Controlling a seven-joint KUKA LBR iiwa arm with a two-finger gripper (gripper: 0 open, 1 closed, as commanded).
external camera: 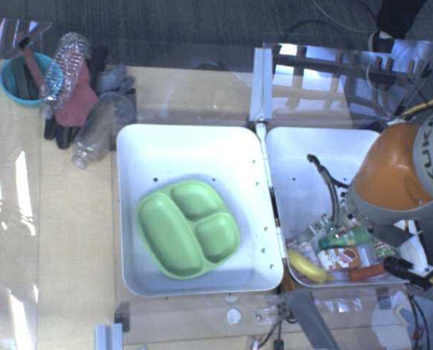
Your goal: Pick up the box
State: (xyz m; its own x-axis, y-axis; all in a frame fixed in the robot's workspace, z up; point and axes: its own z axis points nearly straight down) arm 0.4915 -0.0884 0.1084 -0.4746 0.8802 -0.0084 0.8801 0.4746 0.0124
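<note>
The box [340, 257], a small red and white carton, lies flat near the front edge of the right bin [297, 173] among other items. The grey arm with its orange band [391, 173] reaches in from the right and hangs over that pile. My gripper [338, 227] is low at the left of the wrist, just behind the box, and is largely hidden by the arm. Nothing is visibly held.
A banana [307, 267] lies left of the box, a green item [364, 237] behind it and a red item [367, 272] to its right. The left bin [140, 152] holds a green divided plate [187, 228]. Bottles, cloths and a teal bowl [20, 86] sit on the bench at far left.
</note>
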